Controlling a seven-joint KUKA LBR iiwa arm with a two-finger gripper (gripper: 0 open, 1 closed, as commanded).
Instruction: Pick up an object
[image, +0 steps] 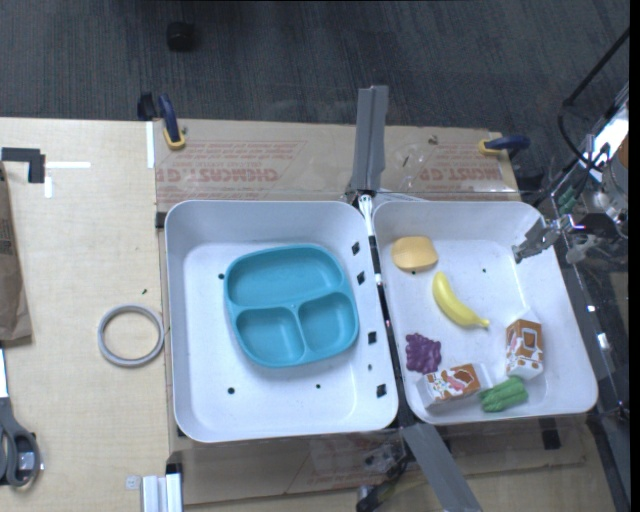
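Gripper (528, 245) hangs at the right bin's (560, 405) far right rim, carrying nothing; whether it is open or closed cannot be told. No object is picked yet, so the whole pick remains. Banana (458, 302) lies mid-bin, nearest it; two small cartons (524, 347) sit nearer. Cardboard (240, 165) beyond shows reversed red print, unreadable.

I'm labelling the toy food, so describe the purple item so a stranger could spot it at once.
Look at the right-hand white bin, the one without the blue divided tray. Near its left wall, below the banana and just above a small printed carton, lies a bunch of grapes. It is the only purple, knobbly thing there.
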